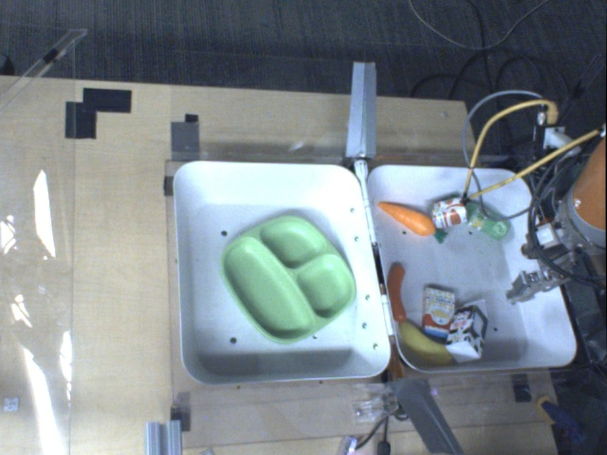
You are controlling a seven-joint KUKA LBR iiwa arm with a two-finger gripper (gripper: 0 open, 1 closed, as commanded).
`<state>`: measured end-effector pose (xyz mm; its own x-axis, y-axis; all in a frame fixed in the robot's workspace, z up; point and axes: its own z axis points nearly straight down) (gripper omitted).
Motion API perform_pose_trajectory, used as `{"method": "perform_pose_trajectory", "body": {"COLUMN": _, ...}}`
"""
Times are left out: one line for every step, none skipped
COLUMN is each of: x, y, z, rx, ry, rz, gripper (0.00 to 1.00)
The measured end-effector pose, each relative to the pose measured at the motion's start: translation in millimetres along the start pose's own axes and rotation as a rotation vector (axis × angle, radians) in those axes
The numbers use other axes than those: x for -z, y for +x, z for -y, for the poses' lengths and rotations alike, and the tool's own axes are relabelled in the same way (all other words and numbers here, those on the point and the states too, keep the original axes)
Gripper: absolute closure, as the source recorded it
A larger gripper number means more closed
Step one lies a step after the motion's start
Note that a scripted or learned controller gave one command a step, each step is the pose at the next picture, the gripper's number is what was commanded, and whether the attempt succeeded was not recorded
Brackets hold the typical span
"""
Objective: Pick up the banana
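Camera view looks down at a slant on a pale wooden bench [95,254] that bears two shallow white bins set side by side, their inner walls touching along a metal divider rail [363,112].

The left bin [199,349] holds one thing, a green sectioned plate [287,276] with three compartments, which lies tilted across the bin's middle.

The right bin [555,339] holds several small things. An orange carrot [407,218] lies near the far left corner, its tip toward the divider. Just beside it, to the right, a small can with a red label [450,214] rests on its side, and a green plastic item [489,226] lies next to that. Along the left wall a reddish sausage-shaped piece [395,290] lies lengthwise. The banana [424,343] lies in the near left corner of this bin, close to the front wall, curved and yellow. A small carton [437,309] and a black and white packet [466,334] lie just beside it, the packet touching or overlapping its right end.

The arm comes in from the right, with yellow cables [493,131] looping above it. The gripper [533,283] sits over the right side of the right bin, well apart from the banana. Nothing shows between its fingers, and whether they are spread or closed cannot be told at this size.
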<state>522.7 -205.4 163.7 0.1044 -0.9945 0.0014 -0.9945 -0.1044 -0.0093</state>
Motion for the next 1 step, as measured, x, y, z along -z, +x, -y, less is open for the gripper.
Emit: {"method": "perform_pose_trajectory", "body": {"x": 31.6, "y": -38.2, "z": 37.4, "rx": 0.005, "ry": 0.005, "rz": 0.002, "gripper": 1.0}}
